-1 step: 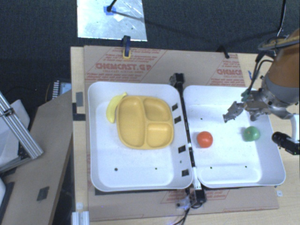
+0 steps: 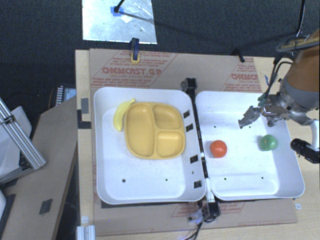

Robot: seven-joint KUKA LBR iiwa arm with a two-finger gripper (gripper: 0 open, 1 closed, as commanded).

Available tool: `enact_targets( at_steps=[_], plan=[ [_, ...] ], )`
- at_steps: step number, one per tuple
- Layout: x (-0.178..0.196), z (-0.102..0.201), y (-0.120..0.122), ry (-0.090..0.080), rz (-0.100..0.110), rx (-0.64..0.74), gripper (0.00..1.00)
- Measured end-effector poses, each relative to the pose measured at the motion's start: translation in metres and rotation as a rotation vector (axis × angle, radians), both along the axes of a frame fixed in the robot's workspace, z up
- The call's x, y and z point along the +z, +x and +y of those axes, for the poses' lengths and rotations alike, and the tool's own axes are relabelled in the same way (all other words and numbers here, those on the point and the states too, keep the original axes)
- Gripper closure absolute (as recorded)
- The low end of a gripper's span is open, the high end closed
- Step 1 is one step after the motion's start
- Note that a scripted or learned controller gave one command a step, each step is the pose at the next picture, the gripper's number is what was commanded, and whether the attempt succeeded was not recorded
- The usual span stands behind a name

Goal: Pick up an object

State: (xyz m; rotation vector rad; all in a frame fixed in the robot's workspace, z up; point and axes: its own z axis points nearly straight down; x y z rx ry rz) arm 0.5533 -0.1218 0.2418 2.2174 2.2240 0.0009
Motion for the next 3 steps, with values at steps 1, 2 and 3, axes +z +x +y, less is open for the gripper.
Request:
enact_targets(
  at_steps=[1,2,3],
  plan=[
    [-0.054,0.01,-0.003,0.001,0.004,-0.002,0.0],
    [-0.112,0.011,0.005,0.001,0.003,-0.002,0.0],
    [-0.16,0.012,0.005,0.001,0.004,-0.003,0.0]
  ],
)
